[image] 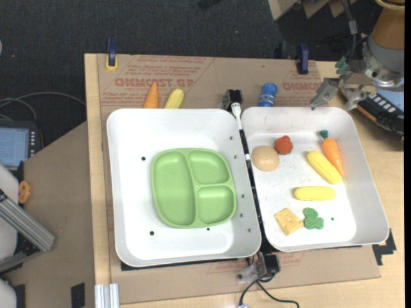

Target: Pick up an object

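The right bin (366,172) holds a tan bun (264,158), a red tomato (283,145), an orange carrot (331,153), a yellow corn cob (323,167), a yellow banana piece (314,193), a cheese wedge (288,221) and a green broccoli piece (313,219). My gripper (335,95) hangs over the far right corner of this bin, beyond the carrot. It is open, with nothing between its fingers (320,97).
The left bin (128,146) carries a green divided plate (192,187). Behind the bins on the cardboard lie an orange toy (150,96), a yellow toy (173,98), a black clip (232,99) and a blue bottle (268,95). Clamps stand at the back edge.
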`<state>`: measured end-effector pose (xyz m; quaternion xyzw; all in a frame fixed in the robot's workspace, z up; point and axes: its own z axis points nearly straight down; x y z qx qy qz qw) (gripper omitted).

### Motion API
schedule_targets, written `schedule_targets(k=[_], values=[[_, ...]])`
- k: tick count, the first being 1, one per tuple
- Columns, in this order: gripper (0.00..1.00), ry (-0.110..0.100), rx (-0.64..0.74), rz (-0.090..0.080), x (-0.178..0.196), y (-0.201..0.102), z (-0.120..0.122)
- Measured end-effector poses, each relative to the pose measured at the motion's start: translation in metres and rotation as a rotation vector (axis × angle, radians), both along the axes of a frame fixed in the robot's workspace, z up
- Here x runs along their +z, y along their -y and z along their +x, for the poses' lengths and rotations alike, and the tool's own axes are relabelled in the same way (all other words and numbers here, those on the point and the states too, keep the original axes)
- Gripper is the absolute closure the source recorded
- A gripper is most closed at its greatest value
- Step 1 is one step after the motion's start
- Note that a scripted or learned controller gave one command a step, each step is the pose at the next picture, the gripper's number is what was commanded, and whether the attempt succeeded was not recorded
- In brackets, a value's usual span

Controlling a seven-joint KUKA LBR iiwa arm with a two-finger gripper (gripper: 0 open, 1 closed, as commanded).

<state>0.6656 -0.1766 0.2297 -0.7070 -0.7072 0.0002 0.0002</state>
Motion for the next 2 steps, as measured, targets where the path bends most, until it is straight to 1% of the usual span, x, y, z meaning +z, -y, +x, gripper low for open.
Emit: schedule_targets(k=[1, 2], values=[[0.00, -0.011, 0.002, 0.004, -0.147, -0.014, -0.002], [0.00, -0.003, 0.004, 0.003, -0.145, -0.072, -0.030]])
